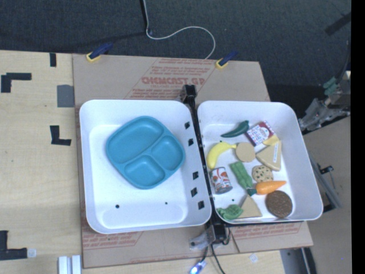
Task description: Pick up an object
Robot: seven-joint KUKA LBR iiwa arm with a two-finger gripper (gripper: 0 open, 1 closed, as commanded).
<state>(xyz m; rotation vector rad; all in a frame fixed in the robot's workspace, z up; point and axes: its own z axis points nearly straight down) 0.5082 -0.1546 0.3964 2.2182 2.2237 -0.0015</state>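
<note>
The right bin holds several toy foods. Among them are a yellow banana, a dark green pepper, a red packet, a cheese wedge, a small can, an orange carrot and a brown round patty. The gripper shows as a grey shape at the right edge of the view. It is outside the right bin, beyond its far right corner and well away from the foods. Nothing is seen in its hold.
The left bin holds a blue divided plate. A black divider runs between the bins. Both bins rest on a cardboard sheet on the wooden bench. A white cable loops behind.
</note>
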